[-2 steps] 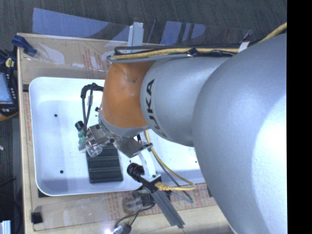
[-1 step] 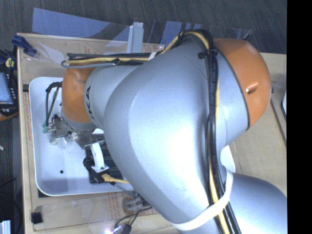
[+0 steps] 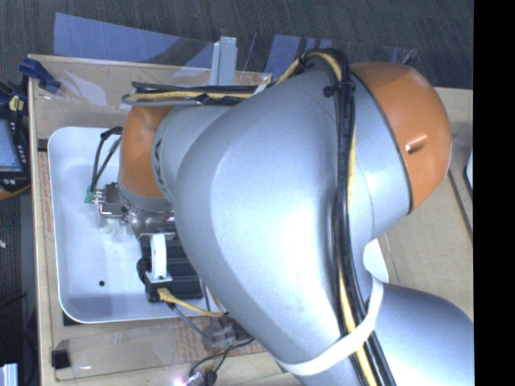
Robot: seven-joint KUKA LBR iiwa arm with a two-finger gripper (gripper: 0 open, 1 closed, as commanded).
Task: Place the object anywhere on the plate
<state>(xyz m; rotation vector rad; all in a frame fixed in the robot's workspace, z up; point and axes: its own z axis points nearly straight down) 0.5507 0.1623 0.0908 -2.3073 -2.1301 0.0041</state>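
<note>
The big grey arm [image 3: 273,232] covers most of the bench; its gripper [image 3: 113,215] reaches into the left white bin [image 3: 68,215]. Its state, and the object and plate, I cannot tell

The grey arm [image 3: 273,215] covers most of the counter [image 3: 72,352] — behind it lies everything right of the left bin [image 3: 68,215], whose right part is hidden too. The pincer sits beneath the orange band [image 3: 141,155], its working end masked by the wrist. A small dark speck [image 3: 102,283] on the left bin's floor is too small to identify — the arm's base runs off the bottom edge.
</note>
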